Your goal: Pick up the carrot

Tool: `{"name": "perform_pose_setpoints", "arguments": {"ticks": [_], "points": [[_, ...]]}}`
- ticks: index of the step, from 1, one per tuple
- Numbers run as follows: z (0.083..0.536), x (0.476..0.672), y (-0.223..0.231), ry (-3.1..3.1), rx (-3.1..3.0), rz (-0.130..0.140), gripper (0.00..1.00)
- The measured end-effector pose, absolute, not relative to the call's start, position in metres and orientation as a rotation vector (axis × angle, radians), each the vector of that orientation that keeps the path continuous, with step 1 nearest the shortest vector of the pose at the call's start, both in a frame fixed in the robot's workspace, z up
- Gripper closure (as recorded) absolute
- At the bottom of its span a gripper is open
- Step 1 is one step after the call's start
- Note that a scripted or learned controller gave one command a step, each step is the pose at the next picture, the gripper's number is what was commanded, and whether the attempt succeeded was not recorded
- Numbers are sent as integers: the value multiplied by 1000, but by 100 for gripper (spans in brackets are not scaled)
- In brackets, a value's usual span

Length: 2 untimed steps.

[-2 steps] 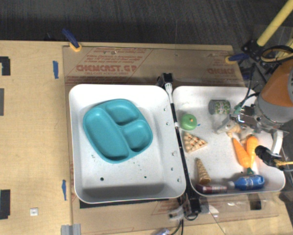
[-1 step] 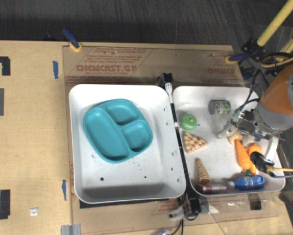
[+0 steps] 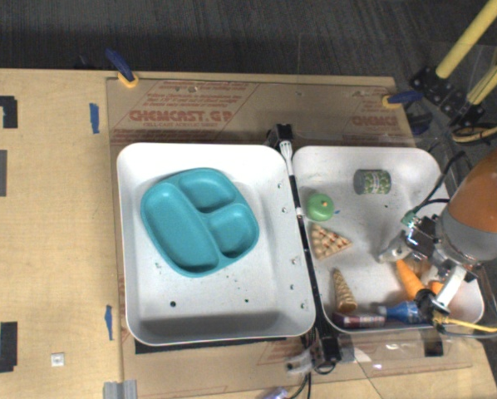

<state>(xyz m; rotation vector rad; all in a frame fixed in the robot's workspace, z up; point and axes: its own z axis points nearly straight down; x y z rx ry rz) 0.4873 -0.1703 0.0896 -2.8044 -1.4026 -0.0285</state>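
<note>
The carrot (image 3: pixel 409 278), a short orange stub, lies near the right bin's (image 3: pixel 352 163) front right corner, just above a blue and dark marker-like item (image 3: pixel 381 313) along the front wall. The claw (image 3: pixel 416 252) has its metal parts right at the carrot's upper end, low over it, apparently because the grab is in hand; whether it is clenched or released I cannot tell, since the wrist hides that

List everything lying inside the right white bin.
Right white bin: grey-green can, green apple, waffle-pattern wedge, brown cone, blue-capped marker, orange carrot. The gripper covers the carrot's upper end.
</note>
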Motion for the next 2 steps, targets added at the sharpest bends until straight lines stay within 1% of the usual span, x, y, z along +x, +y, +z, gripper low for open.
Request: {"name": "perform_pose_setpoints", "arguments": {"ticks": [1, 2], "points": [[102, 494, -172, -1414, -2815, -46, 100], [181, 482, -115, -1465, -2779, -8, 100]]}}
